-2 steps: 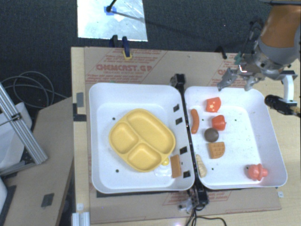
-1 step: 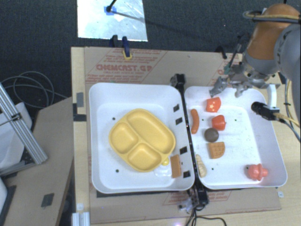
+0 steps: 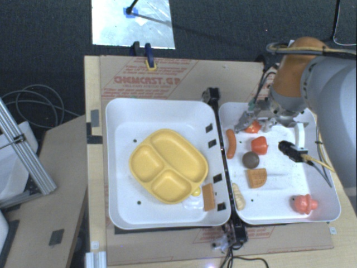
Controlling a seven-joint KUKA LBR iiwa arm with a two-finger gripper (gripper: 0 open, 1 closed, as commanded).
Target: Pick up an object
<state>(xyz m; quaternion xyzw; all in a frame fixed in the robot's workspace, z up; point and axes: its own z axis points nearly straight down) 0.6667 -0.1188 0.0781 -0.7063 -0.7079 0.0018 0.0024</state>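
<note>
The gripper (image 3: 252, 119) sits low at the upper left of the right bin (image 3: 321, 202), just over a small red piece (image 3: 252, 128), probably lined up to grab it; whether it is wide or narrow cannot be told. A yellow tray (image 3: 167, 163) lies in the left bin (image 3: 120, 205)

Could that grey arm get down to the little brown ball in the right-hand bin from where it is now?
Probably yes. The brown ball lies in the open, apart from the sausage and the red piece, with nothing on top, and the gripper hangs just beyond it over the same bin.
</note>
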